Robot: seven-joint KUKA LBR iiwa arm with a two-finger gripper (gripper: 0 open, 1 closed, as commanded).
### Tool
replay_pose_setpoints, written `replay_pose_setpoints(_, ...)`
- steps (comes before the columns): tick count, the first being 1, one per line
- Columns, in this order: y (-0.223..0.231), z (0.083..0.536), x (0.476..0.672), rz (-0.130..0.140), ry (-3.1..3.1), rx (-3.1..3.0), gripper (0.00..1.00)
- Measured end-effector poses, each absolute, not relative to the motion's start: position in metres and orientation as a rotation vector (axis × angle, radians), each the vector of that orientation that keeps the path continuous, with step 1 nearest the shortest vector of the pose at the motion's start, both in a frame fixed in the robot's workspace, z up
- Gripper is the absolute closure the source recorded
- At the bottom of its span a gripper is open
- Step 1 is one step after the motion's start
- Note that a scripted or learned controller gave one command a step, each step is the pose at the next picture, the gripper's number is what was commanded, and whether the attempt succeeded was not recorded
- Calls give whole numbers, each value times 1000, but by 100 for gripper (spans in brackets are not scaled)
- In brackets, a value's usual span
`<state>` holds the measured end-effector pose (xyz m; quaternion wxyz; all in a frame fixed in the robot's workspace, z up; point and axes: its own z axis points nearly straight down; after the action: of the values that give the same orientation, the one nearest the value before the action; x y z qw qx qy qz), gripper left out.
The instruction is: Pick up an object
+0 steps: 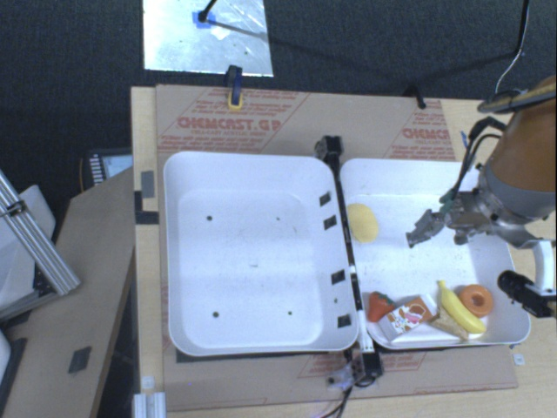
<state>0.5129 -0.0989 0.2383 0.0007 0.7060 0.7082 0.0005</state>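
Nearest you, small packet (407, 317), banana (459, 308) and orange round piece (475, 300) crowd the right bin's (396, 200) front | yellow lemon-like object (364, 223) sits apart, easiest target | gripper (418, 234) near it, holding nothing; finger spacing unreadable

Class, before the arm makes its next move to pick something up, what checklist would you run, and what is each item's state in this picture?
1. Objects in right bin: ok.
2. Lemon lies apart from other items: ok.
3. Banana, carton and orange piece crowd together at the near edge: not ok.
4. Gripper over right bin, near lemon: ok.
5. Something between the jaws: cannot tell.
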Motion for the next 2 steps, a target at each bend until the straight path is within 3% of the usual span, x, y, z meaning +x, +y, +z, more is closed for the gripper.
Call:
replay_pose_setpoints(1,-31,181,537,0,2237,2213,0)
replay_pose_setpoints(2,-36,195,538,3,2223,2217,100)
